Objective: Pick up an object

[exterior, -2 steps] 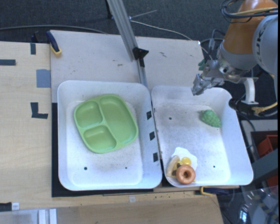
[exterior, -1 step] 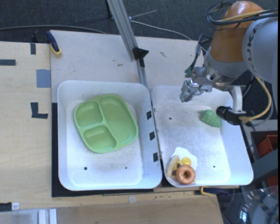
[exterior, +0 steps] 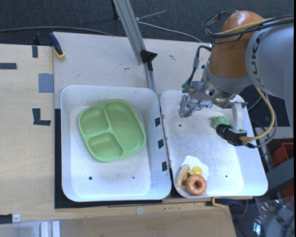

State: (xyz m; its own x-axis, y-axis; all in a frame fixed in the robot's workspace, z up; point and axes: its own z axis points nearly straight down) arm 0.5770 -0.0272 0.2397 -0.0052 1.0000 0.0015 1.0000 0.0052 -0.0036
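Green divided plate (exterior: pixel 112 130) sits in left bin (exterior: pixel 69 147). Gripper (exterior: pixel 186 108) hangs over right bin (exterior: pixel 246 177), upper part; grip state can't tell. Donut (exterior: pixel 196 184) lower centre.

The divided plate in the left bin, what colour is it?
Light green; the divided plate shows clearly in the camera view.

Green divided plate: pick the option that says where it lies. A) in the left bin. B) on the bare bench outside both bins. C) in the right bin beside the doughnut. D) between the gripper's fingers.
A: the green divided plate lies flat in the left bin, apart from the doughnut in the right bin.
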